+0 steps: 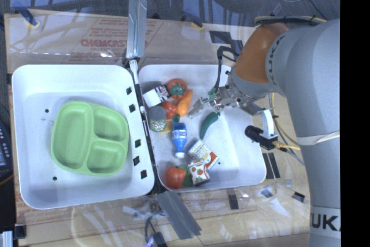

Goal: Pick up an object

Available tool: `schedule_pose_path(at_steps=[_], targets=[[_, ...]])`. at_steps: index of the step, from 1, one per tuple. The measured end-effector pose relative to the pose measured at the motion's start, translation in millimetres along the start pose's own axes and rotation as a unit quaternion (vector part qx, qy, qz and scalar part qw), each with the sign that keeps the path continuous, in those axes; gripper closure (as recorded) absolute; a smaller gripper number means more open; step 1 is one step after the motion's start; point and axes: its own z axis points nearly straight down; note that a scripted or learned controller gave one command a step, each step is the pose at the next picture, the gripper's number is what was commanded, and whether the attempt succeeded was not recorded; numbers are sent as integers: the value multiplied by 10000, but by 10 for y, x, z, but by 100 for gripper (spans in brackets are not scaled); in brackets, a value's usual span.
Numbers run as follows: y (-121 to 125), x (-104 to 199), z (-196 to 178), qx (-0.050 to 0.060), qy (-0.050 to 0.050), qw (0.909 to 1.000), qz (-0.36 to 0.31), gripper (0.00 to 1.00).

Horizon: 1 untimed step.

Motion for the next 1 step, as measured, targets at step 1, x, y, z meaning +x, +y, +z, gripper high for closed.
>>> schedule_pose_path(at_steps=[1], targets=[[6,8,-100,5,1,10000,-23,100]])
